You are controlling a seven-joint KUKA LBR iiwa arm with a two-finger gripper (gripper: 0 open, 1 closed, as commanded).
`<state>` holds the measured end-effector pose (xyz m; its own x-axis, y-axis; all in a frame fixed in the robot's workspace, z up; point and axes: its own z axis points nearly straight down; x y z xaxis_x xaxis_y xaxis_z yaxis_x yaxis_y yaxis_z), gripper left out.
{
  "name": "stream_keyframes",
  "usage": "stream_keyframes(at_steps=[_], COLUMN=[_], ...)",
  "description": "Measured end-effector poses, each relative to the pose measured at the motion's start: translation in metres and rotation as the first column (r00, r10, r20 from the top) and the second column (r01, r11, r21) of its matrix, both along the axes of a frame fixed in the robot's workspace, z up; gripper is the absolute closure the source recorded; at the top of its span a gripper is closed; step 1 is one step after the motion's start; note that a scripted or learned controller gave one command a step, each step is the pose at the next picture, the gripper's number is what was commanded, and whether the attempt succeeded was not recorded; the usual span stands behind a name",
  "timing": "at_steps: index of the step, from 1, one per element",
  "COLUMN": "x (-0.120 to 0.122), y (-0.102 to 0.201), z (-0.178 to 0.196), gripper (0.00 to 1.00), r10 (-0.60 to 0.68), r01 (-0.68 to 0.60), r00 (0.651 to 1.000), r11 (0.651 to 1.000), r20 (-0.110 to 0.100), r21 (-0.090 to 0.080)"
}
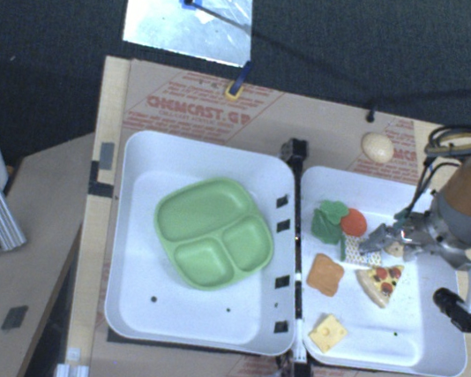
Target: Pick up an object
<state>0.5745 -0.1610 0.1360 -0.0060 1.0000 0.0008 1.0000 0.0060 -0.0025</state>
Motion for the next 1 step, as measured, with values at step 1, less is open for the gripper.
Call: stream_keyframes(at_steps=[1], x=[0.0023], y=[0.0004], z=[-0.0476], gripper=[0.0], r10=[-0.005], r01=[0.005], r00=[1.0], r11=[1.0], r20=[0.007], r21=[0.001])
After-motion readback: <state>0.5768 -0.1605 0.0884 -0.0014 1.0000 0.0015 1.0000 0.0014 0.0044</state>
